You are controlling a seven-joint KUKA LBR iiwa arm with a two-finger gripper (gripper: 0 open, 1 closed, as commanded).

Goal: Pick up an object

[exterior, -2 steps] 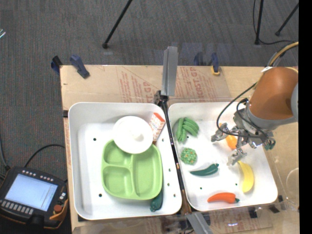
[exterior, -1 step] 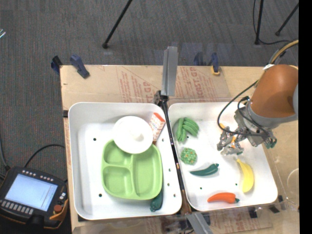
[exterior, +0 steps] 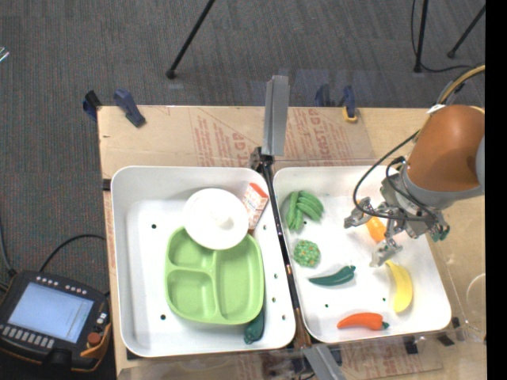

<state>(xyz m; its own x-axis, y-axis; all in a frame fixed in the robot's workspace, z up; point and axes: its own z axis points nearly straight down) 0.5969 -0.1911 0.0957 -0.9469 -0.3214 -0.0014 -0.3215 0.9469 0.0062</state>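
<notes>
Hand (exterior: 386, 229) hovers beside small orange plastic piece (exterior: 375, 229), fingers' spread impossible to tell; crowded against curved yellow plastic banana (exterior: 400, 285), a descent could knock either aside.

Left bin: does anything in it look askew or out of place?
Yes. The white plate lies partly on the green divided tray's upper corner, overhanging it. A small carton leans wedged between the plate and the left bin's right wall. A dark green item sits partly hidden at the tray's lower right corner.
</notes>
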